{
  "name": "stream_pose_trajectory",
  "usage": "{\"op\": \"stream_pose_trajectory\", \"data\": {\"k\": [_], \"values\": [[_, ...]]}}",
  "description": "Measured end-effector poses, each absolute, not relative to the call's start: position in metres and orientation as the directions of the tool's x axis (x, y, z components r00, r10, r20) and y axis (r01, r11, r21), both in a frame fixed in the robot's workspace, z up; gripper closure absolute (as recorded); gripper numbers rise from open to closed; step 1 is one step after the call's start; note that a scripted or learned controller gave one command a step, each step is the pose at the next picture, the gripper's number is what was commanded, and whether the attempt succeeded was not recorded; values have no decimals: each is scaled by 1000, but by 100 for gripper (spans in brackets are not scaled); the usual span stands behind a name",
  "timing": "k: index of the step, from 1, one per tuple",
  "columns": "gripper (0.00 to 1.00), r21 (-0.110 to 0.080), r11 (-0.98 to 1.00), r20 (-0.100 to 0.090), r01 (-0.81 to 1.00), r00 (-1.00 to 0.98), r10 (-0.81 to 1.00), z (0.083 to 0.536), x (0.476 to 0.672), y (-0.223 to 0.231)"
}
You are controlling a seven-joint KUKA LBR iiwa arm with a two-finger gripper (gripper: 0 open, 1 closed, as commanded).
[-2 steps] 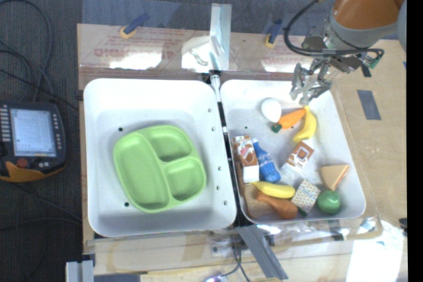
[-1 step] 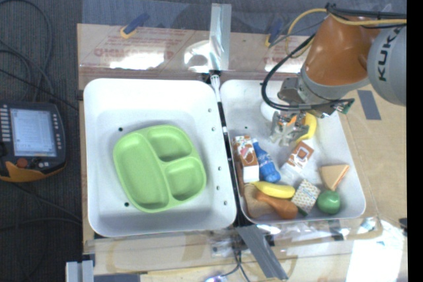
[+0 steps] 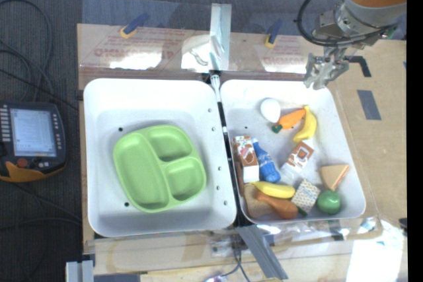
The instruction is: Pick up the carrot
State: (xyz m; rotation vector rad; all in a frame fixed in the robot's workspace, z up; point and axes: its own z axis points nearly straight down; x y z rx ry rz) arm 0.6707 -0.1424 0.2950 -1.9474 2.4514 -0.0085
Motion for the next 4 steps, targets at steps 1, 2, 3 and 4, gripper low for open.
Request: {"op": "stream_pose_trajectory", "data": {"k": [1, 2, 3, 4], "values": [[100, -2, -16, -5, -1000, 16, -1000, 291, 659, -157], [100, -10, -40, -1, -999, 40, -999, 369, 657, -176], [100, -4, -84, -5, -996, 84, -996, 361, 670, -206], [100, -5, -180, -3, -984, 180, -984, 382, 670, -214]]}}
